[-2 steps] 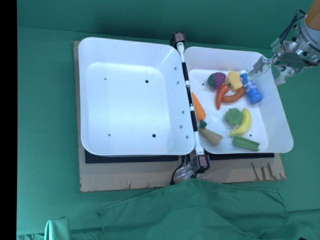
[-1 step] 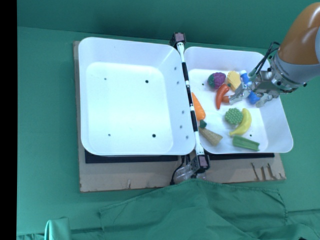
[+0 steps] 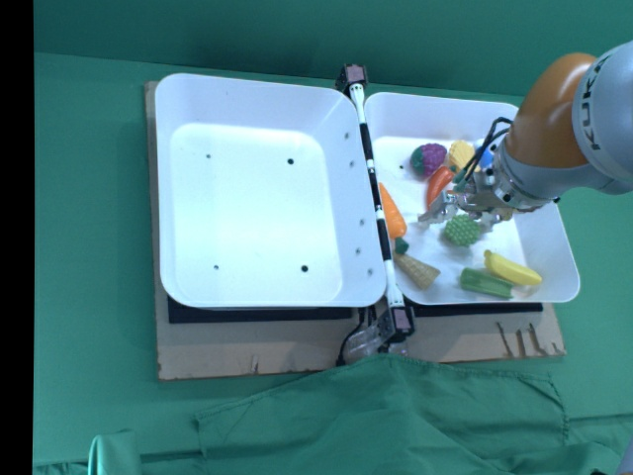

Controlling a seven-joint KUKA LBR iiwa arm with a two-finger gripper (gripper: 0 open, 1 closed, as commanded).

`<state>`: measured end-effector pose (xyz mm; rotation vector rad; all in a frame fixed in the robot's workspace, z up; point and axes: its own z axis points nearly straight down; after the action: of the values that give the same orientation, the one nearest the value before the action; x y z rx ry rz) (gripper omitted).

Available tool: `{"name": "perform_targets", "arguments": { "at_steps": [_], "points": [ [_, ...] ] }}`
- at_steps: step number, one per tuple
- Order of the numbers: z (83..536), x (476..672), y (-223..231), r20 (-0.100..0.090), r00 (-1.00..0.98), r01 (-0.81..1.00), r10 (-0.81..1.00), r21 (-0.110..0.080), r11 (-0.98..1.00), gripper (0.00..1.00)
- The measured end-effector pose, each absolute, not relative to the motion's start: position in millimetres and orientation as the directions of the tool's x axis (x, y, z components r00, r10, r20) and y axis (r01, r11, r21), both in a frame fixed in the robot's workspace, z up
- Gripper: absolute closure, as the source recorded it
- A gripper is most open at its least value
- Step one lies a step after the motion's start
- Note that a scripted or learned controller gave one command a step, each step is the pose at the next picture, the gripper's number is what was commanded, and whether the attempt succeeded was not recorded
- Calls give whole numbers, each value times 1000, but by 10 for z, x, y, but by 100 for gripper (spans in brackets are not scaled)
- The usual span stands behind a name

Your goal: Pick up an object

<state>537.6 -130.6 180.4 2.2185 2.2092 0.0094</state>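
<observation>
White plastic makes up both shallow bins; the left bin [image 3: 259, 206] and the right bin [image 3: 554, 255] sit side by side on a brown cardboard sheet [image 3: 198, 349] over green cloth [image 3: 99, 216]. A black-and-white striped bar [image 3: 371, 181] runs along the seam between them.

All the toy food lies in the right bin. The gripper [image 3: 463, 206] hangs low over the middle of that bin, its metal fingers [image 3: 435, 212] pointing towards the seam, and the grey arm with its orange band [image 3: 554, 117] reaches in over the bin's far right corner. A green bumpy toy, something like broccoli [image 3: 461, 231], lies directly beneath the fingertips, touching or nearly touching them (the slant of the view makes contact hard to judge). I cannot tell whether it is between the fingers, nor how wide the fingers stand.

A red pepper-like piece [image 3: 436, 184] sits just beside the gripper on the far side, with a purple grape cluster [image 3: 428, 158] and a yellow corn piece [image 3: 461, 153] near the bin's far wall. A small blue object [image 3: 485, 154] is half hidden behind the wrist. An orange carrot [image 3: 393, 214] lies along the bin's left wall by the seam. Towards the near edge rest a tan cone [image 3: 417, 269], a green stalk vegetable [image 3: 485, 284] and a yellow banana [image 3: 512, 268], the last two touching near the near right corner.
</observation>
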Motion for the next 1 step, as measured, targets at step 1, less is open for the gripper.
{"name": "perform_targets", "arguments": {
  "at_steps": [1],
  "points": [
    [1984,5401,-1334,-7,8,1000,1000,24,-7,100]
  ]
}}
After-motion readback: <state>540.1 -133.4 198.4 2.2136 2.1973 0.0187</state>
